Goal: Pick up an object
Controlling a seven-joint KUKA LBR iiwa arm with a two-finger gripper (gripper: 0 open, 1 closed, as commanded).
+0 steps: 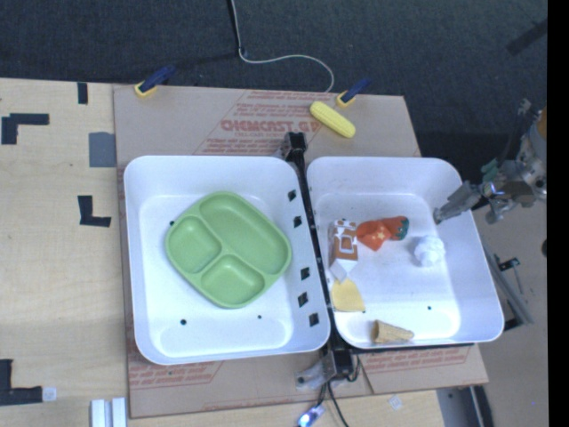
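Note:
The right bin [444, 174] holds several small things. A red toy pepper with a green stem [382, 232] lies near its middle, and a white crumpled ball [428, 252] sits just right of it. A brown and white packet [343, 238] lies against the left wall, with a yellow wedge [347, 296] below it. A tan cone-shaped piece [391, 332] rests at the front. My gripper [467, 199] hangs over the bin's right rim, up and to the right of the white ball, and nothing shows in it.
The left bin [147, 181] holds a green divided plate [228, 248]. A yellow toy [332, 119] lies on the cardboard behind the bins. Two clamps [153, 80] [354, 90] hold the cardboard's back edge, and a cable runs between them.

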